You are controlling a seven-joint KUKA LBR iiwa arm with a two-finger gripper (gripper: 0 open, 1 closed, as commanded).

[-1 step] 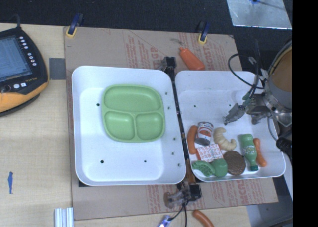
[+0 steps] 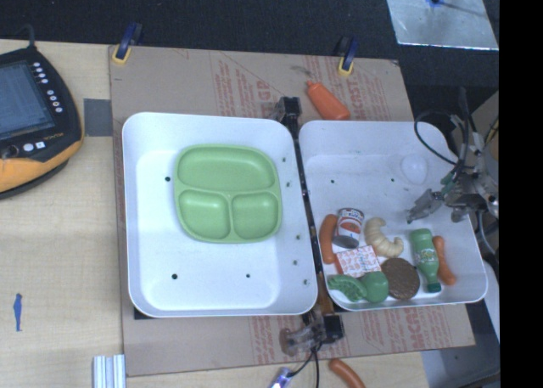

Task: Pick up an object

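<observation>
Left bin [image 2: 144,208]: shallow white tray; holds a light green three-compartment plastic plate [image 2: 227,193], centred toward the far edge.

Right bin [image 2: 356,144]: shallow white tray; far half bare, toys heaped along the near edge.

Toys: small red-labelled can [image 2: 349,227]; pale yellow banana [image 2: 383,241]; green plastic bottle [image 2: 425,261]; brown round disc [image 2: 400,278]; green leafy vegetable [image 2: 356,287]; orange carrot [image 2: 444,261] at the near right corner.

Gripper [image 2: 427,204]: low at the right edge of the right bin; fingers apart, nothing between them.

Key relation: green plastic bottle just nearward of the gripper, close below the fingertips; long axis running far-to-near, roughly parallel to the right edge; probably the easiest pick, jaws best set across that axis.
</observation>
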